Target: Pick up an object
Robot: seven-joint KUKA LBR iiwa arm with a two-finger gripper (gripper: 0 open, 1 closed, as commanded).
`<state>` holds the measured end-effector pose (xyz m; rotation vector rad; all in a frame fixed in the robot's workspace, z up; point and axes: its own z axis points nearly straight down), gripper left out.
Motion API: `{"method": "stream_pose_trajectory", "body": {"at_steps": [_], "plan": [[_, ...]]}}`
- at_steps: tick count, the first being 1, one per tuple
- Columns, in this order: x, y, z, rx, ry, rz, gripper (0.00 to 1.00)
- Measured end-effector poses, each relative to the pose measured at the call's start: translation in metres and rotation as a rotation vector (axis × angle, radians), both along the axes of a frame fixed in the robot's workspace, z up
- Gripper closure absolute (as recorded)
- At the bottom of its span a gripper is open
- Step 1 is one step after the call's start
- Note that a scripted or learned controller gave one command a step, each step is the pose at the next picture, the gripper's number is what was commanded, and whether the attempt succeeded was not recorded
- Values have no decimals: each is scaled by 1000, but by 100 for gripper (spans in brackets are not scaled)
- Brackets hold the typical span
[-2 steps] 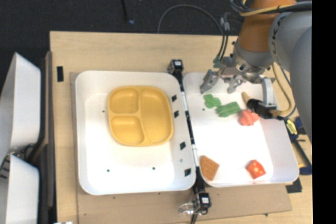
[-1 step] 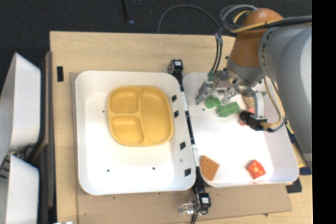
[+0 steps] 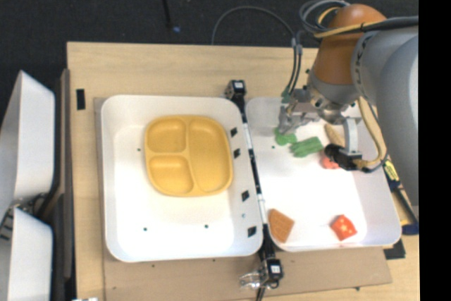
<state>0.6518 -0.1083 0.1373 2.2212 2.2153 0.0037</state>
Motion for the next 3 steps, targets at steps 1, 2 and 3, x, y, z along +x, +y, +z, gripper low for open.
{"method": "stream_pose_trajectory", "body": {"at_steps": [1, 2, 3], "plan": [[-6, -6, 60, 0, -2, -2, 100], [-5, -7, 65, 1, 2, -2, 100], [-23, 38, 80, 3, 3, 9, 100]]}}
